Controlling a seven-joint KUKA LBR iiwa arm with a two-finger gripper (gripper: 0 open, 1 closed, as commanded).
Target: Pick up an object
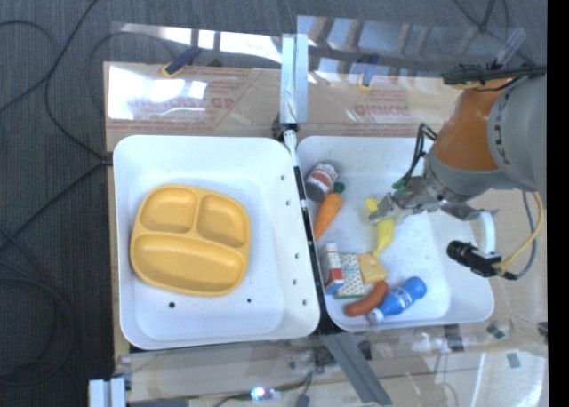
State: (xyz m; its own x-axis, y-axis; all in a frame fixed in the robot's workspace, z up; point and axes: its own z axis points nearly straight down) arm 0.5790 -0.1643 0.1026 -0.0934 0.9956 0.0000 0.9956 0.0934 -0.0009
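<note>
The right bin (449,299) holds several toy items: a carrot (327,212), a small can (321,179), a yellow banana (384,230), a blue bottle (400,298), a sausage (366,299), a cheese wedge (372,267) and a small carton (334,267). My gripper (388,210) reaches in from the right and sits low over the top end of the banana. Its dark fingers (382,213) overlap the banana's upper tip. The view does not show whether they grip it.
The left bin (267,307) holds a yellow divided plate (189,238). A clear divider wall (289,85) stands behind the two bins. The arm's orange band (467,134) hangs over the right bin's far right side, with a cable loop (524,245) beside it.
</note>
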